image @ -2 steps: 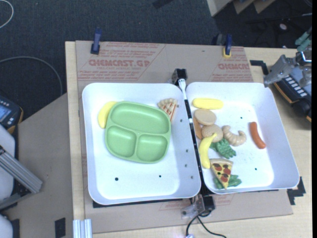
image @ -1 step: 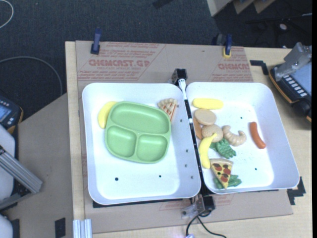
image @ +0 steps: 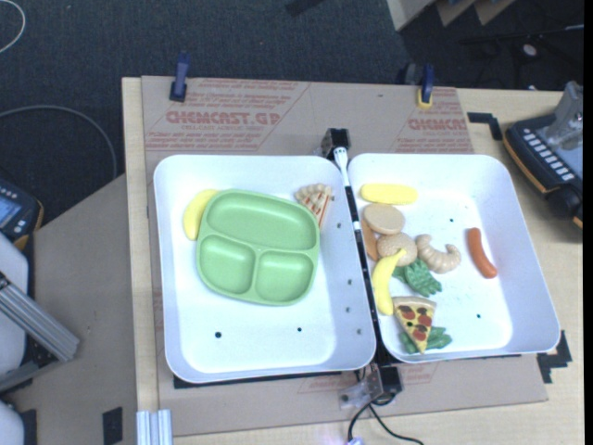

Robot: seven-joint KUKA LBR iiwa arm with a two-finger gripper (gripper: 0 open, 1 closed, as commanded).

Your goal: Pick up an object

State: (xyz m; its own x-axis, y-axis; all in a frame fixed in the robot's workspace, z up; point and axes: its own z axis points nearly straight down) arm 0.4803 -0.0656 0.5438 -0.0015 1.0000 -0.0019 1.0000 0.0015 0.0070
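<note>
I come in from the right, so the right white bin (image: 519, 248) is the one within easy reach. Whether my grip is released or clenched I cannot tell.

At that bin's near edge lies a toy pizza slice (image: 414, 321). Just beyond it a green leafy piece (image: 422, 276) touches a yellow plastic banana (image: 384, 284), which lies along the left wall. A beige curled shrimp-like piece (image: 440, 256) and a round tan bun (image: 383, 219) crowd in behind them, and a flat yellow oval piece (image: 389, 194) lies near the far edge.

My best pick looks to be the red plastic sausage (image: 482, 252). It lies alone toward the bin's right wall, apart from the cluster, with its long axis running near to far on a slight slant. I judge I should close across its short width.

In the left white bin (image: 176, 276) a green divided plate (image: 257, 247) sits with a yellow piece (image: 193, 213) at its left rim and a waffle wedge (image: 315, 200) at its far right corner.
</note>
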